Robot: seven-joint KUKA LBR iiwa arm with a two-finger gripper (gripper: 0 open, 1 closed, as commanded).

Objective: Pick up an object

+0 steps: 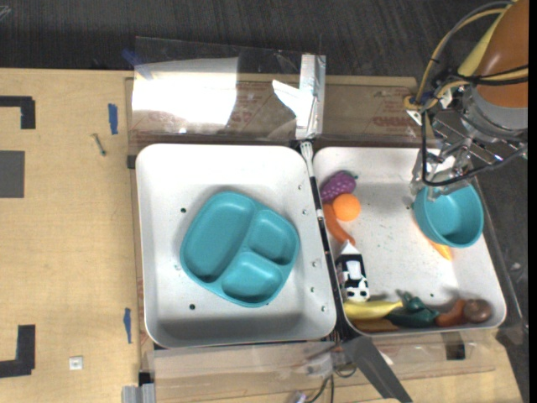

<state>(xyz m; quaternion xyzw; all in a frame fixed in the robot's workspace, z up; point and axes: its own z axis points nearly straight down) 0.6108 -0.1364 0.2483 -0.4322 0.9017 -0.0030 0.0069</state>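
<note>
Down along the near wall of the right bin (495,288) lay the clutter: a banana (372,308), a dark green toy (417,312), a brownish piece (470,311), and a black-and-white cow figure (353,277) just above them. Further back by the divider sat an orange ball (346,207) touching a purple grape bunch (338,183). My likeliest target, the teal bowl (453,215), rested near the right side of that bin, covering something orange (444,250) at its near edge.

Trouble I judged from there: the bowl's rim was thin and curved, so a pinch on it could slip or tip the bowl over.

My pincer (440,170) hung at the bowl's far rim, wrist above the bin's back right corner, cables looping around it. How wide it stood, or whether it had anything, I could not tell. The left bin (159,225) carried a teal divided tray (240,247).
</note>
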